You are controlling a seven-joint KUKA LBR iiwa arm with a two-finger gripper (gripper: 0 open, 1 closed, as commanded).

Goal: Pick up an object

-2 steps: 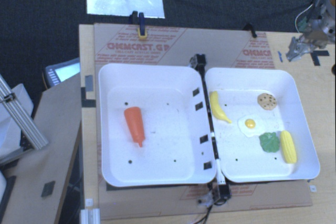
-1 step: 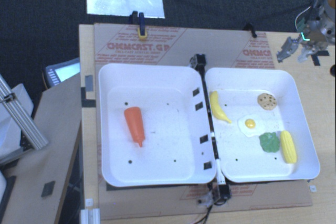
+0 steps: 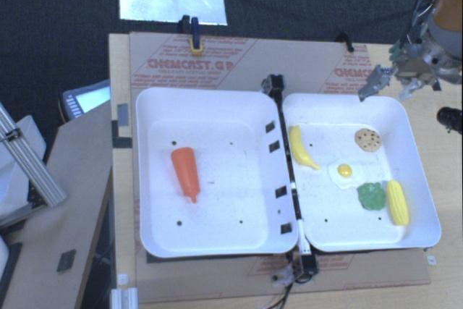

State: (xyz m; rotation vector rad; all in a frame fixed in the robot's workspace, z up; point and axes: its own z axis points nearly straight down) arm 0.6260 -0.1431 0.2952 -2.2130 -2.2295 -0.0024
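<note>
Bins come first: the left bin (image 3: 155, 231) carries just an orange carrot (image 3: 185, 172) lying near its middle, tip toward the near edge, while the right bin (image 3: 416, 155) holds everything else. Along that bin's left wall you have a yellow banana (image 3: 301, 148); by its right wall near the front corner lies a corn cob (image 3: 397, 202), with a green leafy piece (image 3: 372, 196) touching its left side. A fried egg (image 3: 346, 173) sits mid-bin just beside the green piece, and a cookie (image 3: 368, 140) lies toward the far edge. Your gripper (image 3: 394, 81) hangs above the right bin's far right corner, outside the rim, fingers spread apart with nothing between them. No item is taken yet, so any of these could be your target. Watch the risks: the egg and cookie look flat and may slip under the fingertips; the corn and green piece touch, so closing there could catch both or shove one away; and a descent near the wall could strike the rim.
</note>
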